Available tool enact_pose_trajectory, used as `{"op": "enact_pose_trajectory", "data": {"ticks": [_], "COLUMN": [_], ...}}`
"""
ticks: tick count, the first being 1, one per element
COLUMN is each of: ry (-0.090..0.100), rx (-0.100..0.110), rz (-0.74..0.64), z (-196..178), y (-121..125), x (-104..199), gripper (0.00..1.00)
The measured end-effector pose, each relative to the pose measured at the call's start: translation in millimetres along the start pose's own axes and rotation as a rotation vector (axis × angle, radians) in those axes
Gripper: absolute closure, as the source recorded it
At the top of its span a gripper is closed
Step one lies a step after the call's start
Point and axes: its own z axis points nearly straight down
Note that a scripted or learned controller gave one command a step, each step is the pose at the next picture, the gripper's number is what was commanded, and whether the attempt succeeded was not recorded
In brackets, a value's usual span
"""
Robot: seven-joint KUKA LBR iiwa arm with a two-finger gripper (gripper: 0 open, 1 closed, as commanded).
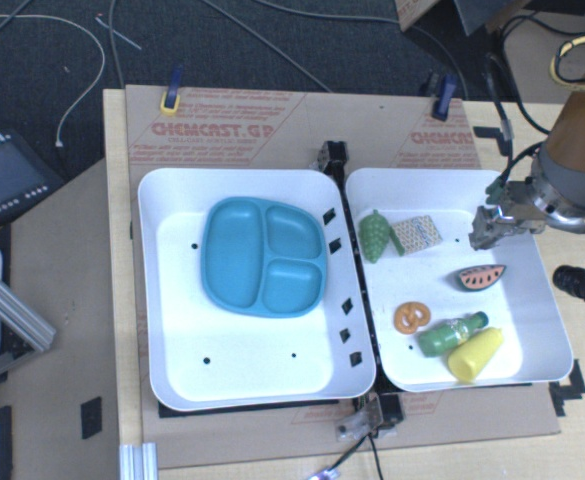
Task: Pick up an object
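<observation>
The right bin (532, 363) holds several small items. A green strawberry-shaped toy (374, 236) lies beside a patterned square piece (416, 233) at the back. A watermelon slice (481, 277) sits to the right of centre. A small pretzel (411, 316), a green bottle (448, 334) and a yellow object (474, 354) lie near the front. My gripper (489, 226) hangs over the right bin's back right part, just above and behind the watermelon slice. Nothing shows between its fingers.
The left bin (172, 368) holds a blue divided plate (264, 256). A black clip-studded divider (344, 268) separates the bins. Cables trail on the floor behind the bench, and blue clamps (173, 96) hold the cardboard base.
</observation>
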Motion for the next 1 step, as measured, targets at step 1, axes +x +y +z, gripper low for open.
{"op": "enact_pose_trajectory", "data": {"ticks": [1], "ry": [0.0], "rx": [-0.002], "rz": [0.0], "z": [-63.3], "y": [1.3], "x": [-6.4], "gripper": [1.0]}}
